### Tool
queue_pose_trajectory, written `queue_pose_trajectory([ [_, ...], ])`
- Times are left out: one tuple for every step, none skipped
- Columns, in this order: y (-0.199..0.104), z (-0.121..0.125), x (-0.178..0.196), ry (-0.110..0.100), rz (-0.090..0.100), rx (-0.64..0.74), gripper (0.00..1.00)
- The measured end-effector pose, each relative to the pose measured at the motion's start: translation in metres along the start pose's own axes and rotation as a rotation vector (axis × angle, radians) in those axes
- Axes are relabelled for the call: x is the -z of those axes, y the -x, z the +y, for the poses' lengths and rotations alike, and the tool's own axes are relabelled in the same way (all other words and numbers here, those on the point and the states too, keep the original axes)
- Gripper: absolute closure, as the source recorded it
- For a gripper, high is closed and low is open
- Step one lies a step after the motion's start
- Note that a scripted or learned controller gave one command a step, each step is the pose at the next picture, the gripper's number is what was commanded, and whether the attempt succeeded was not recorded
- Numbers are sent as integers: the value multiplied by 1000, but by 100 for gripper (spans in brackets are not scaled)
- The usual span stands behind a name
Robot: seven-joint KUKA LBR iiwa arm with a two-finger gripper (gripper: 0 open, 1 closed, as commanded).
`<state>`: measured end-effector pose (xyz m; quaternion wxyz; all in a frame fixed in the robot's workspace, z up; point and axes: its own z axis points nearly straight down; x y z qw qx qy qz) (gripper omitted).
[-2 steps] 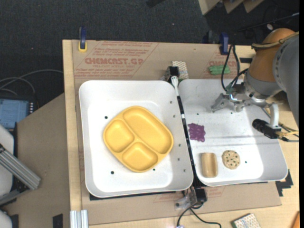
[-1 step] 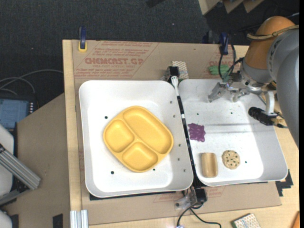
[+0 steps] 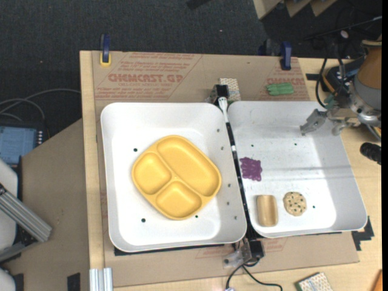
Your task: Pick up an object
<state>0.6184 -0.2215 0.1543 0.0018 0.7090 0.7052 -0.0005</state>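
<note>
The right bin (image 3: 339, 162) holds three small objects near its front left. A purple clump (image 3: 250, 168) lies by the divider. A tan cylinder (image 3: 266, 210) sits at the front, and a round chocolate-chip cookie (image 3: 294, 203) lies just to its right. My gripper (image 3: 321, 125) hovers over the far right part of this bin, well behind the objects. Its grey fingers (image 3: 310, 122) stand open with nothing between them. The arm (image 3: 367, 90) reaches in from the right edge.
A yellow three-compartment plate (image 3: 176, 176) fills the middle of the left bin (image 3: 121, 132). A green object (image 3: 280, 89) rests on the bench behind the right bin. Blue clamps (image 3: 105, 56) hold the cardboard at the back.
</note>
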Motion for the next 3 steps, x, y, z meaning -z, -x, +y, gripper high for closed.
queue_pose_trajectory([
  [-6, 50, -69, -16, 25, 10, 0],
  [-3, 1, -68, -1, 12, 9, 0],
  [-6, 47, -71, -24, 24, 8, 0],
])
